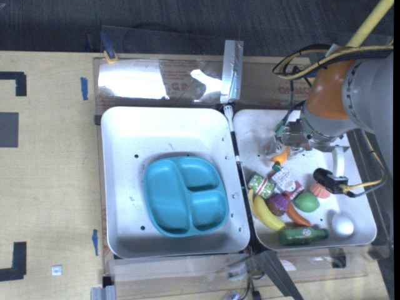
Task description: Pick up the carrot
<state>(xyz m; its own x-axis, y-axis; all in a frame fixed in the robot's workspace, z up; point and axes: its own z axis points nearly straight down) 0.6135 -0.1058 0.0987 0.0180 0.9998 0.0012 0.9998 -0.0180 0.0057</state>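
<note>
The jaws (286, 144) hung low over the upper middle of the right bin (250, 125), at the end of a grey arm (369, 99) with an orange band that reached in from the right. I could not tell whether they stood wide or narrow, because the wrist hid them from above. A small orange piece (280, 156) showed just below them, touching or nearly touching; whether it sat between them was not clear.

The carrot (299, 217) lay lower in the same bin, well below the jaws, tilted among a cluster of toy food. A green ball (306, 201) rested just above it, a purple piece (279, 203) sat to its left, and a banana (265, 212) curved along the left side of the cluster. A green bottle (302, 234) lay on its side just under the carrot. A white egg (343, 224) sat to the right, near the bin's lower right corner. A pink item (321, 189) and a small printed packet (284, 179) lay higher in the pile.

The left bin (125, 136) held a blue divided tray (185, 195) near its middle. Both bins sat side by side on the wooden counter (44, 167), and yellow and black cables (312, 55) looped above the arm.
</note>
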